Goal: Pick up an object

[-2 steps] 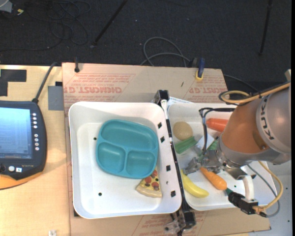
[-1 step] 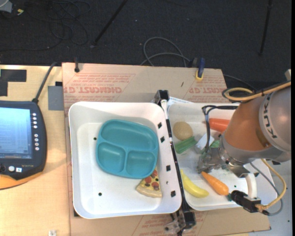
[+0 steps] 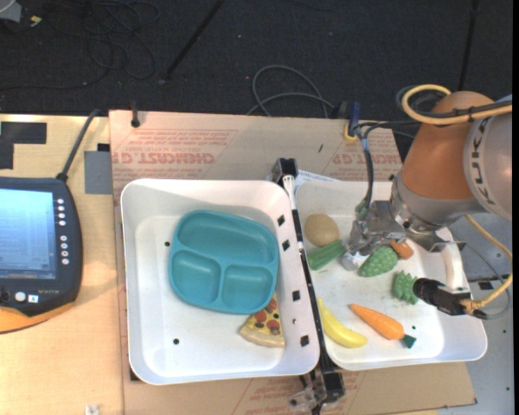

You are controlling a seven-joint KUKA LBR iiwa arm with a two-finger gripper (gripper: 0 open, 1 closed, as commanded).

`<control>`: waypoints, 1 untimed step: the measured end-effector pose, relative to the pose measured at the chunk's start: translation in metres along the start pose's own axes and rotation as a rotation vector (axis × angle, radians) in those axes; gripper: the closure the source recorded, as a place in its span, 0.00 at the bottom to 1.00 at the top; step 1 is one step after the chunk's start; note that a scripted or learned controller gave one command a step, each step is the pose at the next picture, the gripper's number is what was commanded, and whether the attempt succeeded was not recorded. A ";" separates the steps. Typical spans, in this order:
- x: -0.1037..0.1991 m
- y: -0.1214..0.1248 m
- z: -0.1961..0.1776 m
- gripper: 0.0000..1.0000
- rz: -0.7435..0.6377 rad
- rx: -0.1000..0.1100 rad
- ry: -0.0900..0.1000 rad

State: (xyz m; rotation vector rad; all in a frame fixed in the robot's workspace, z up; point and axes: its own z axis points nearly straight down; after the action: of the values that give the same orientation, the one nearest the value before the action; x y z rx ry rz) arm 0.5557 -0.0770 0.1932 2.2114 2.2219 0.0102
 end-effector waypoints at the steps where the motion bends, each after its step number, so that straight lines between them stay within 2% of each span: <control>1: -0.001 -0.004 0.006 0.00 0.004 0.013 0.001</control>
State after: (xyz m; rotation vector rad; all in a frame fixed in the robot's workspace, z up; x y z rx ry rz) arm 0.5519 -0.0782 0.1871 2.2228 2.2237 -0.0032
